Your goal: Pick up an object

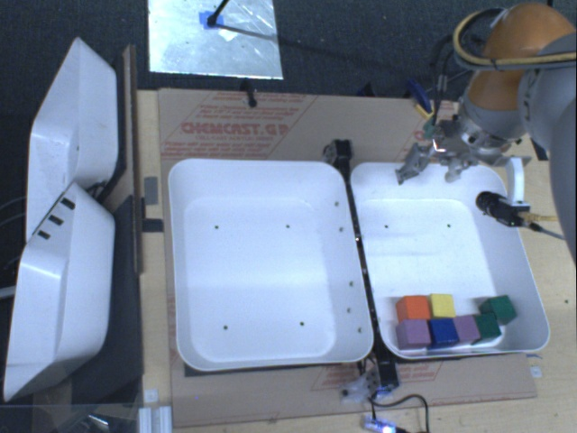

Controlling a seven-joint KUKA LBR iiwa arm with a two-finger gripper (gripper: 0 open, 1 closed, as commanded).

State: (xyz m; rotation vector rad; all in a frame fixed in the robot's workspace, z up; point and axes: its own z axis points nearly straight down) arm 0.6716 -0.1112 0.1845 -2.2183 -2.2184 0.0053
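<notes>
Small blocks [448,321] in orange, yellow, purple, blue, pink and green sit clustered at the near end of the right bin [518,260]. The claw [431,163] hangs over that bin's far rim, well apart from them, its fingers spread and holding nothing.

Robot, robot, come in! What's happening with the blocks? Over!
Gripper open, holding nothing, over right bin's far edge. Blocks bunched at its near end. Nothing blocking them.
</notes>
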